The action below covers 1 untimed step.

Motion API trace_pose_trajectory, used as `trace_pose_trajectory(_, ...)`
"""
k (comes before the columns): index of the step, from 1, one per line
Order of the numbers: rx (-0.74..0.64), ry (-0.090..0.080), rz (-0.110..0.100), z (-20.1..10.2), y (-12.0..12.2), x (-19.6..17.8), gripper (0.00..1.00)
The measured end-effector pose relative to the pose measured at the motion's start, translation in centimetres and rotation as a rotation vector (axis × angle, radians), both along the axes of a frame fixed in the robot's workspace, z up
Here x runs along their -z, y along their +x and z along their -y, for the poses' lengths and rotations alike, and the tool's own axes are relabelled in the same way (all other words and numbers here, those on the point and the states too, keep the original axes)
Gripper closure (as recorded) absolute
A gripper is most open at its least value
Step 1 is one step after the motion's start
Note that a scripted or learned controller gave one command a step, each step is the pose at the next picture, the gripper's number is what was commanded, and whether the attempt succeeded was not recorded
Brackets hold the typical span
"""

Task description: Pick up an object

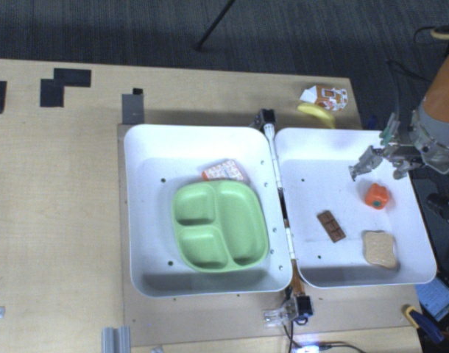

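My gripper [376, 170] hangs over the far right part of the right bin [313, 153], its fingers spread open with nothing between them. Just below it in the view lies a small orange object [377, 196], apart from the fingertips. A brown chocolate bar [330, 226] rests near the bin's middle. A tan bread-like block [379, 248] sits at the bin's near right corner.
The left bin [147, 197] holds a green divided plate [220, 225] and a red-and-white packet [224, 170] behind it. A yellow item with a small packet [324, 100] lies on the bench beyond the right bin. A ridge [278, 190] divides the bins.
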<state>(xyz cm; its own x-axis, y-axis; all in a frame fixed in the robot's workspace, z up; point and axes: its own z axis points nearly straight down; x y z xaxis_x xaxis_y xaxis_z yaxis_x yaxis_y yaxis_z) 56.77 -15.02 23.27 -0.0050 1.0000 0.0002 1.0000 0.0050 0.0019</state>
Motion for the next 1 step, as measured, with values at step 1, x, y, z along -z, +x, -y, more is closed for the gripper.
trace_pose_trajectory(1,0.001,0.001,-0.003,-4.06,-1.34,13.58,0.0)
